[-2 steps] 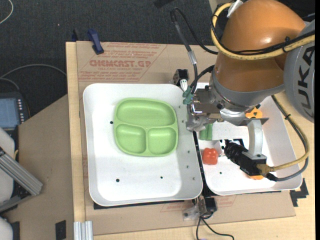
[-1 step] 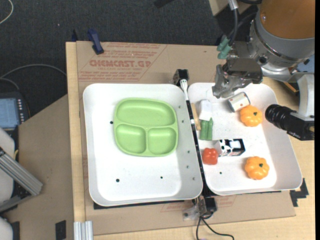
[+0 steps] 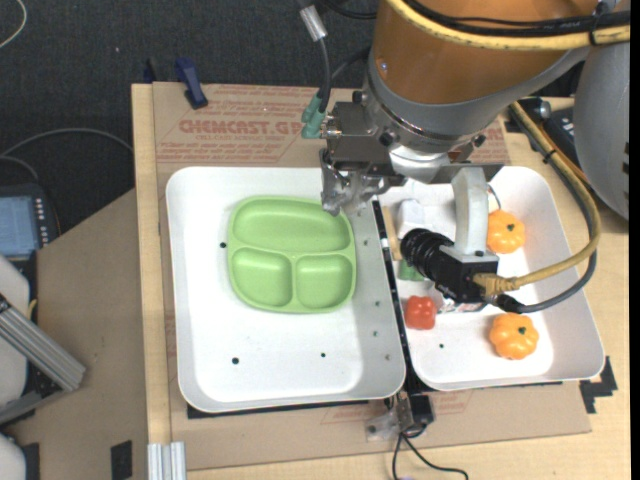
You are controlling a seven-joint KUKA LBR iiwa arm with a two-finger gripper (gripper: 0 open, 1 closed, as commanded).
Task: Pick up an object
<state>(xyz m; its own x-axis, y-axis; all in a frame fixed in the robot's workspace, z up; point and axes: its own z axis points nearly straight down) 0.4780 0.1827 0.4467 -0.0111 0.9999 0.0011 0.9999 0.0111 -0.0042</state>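
Bench top is a tan board (image 3: 260, 118) with red CHEMCAST GP lettering (image 3: 240, 125) just left of and slightly behind the claw (image 3: 340, 196). Blue clamp (image 3: 190, 83) on the board's back edge, well left of the claw. Beyond the board, dark speckled carpet floor (image 3: 120, 28) runs left of and behind the claw. Thin white cable loop (image 3: 12, 13) on the floor, far left and behind. Aluminium extrusion rail (image 3: 40, 353) lies at a slant far left, nearer the camera than the claw. Small blue-lit screen (image 3: 15, 223) at the left edge. Lighting even, soft shadows.
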